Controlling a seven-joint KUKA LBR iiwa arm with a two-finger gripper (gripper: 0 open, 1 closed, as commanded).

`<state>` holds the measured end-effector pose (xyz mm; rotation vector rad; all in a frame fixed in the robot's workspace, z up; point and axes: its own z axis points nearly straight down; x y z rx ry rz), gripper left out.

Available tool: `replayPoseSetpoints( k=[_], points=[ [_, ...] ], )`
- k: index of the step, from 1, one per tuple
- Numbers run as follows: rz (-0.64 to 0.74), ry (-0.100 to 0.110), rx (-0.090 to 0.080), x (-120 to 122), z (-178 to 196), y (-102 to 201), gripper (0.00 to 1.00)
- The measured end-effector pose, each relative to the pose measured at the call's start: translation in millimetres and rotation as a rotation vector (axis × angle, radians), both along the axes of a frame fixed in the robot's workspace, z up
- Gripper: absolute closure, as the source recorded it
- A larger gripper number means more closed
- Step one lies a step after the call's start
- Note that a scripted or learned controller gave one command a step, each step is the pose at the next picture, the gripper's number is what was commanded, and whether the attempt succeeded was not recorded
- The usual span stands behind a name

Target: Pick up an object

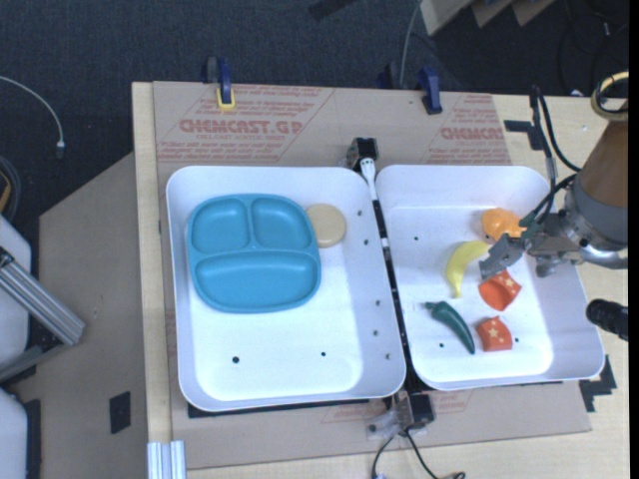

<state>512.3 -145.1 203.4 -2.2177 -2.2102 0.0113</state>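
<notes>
The gripper (502, 255) hangs low in the right bin (429, 200), just right of the yellow banana (461, 263); whether its grip is loose or closed I cannot tell; nothing visibly sits in it. Right of the banana lie an orange piece (498, 222) above, two red pieces (499, 291) (495, 334) below; a green pepper (452, 324) lies under the banana. Far left of the banana, a blue divided plate (255, 252) and perhaps a cookie (326, 225) rest in the left bin (280, 367).

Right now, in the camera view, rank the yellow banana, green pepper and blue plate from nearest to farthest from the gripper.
Measured from the gripper:
1. Yellow banana, right bin, just left of it.
2. Green pepper, right bin, toward the front edge.
3. Blue plate, left bin, far across.
</notes>
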Motion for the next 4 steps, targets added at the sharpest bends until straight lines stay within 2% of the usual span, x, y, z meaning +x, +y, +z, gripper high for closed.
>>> replayPoseSetpoints(
  k=[1, 2, 3, 4],
  points=[
    [0.004, -0.013, -0.003, 3, 6, 0, 0.00],
    [0.003, -0.005, 0.000, 3, -58, 2, 0.00],
    [0.003, -0.014, -0.003, 8, -108, -7, 0.00],
    [0.001, -0.019, -0.007, 10, -114, -10, 0.00]
  ],
)
